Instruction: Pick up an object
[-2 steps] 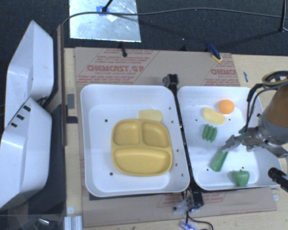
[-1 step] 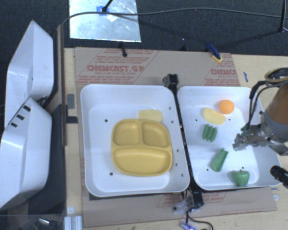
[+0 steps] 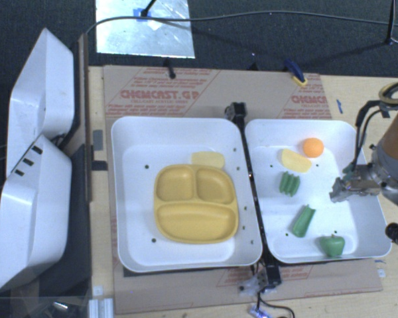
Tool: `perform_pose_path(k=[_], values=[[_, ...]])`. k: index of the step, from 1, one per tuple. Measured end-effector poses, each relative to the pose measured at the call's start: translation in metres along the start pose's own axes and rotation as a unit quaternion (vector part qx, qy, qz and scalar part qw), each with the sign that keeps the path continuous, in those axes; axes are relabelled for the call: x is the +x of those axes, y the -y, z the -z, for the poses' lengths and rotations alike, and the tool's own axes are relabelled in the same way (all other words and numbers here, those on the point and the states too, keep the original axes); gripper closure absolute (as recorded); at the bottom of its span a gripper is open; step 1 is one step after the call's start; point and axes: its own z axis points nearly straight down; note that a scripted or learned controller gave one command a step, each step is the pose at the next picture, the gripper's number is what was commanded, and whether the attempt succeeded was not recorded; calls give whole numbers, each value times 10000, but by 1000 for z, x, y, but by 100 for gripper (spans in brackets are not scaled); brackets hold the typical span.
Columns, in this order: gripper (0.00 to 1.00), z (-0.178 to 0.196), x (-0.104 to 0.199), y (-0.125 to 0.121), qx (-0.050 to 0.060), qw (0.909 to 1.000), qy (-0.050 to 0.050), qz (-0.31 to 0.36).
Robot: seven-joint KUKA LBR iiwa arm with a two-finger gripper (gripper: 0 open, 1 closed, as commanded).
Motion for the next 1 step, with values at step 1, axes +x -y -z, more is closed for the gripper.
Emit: perform_pose_path(k=[1], values=[[100, 19, 0, -1, 9, 10000, -2, -1]])
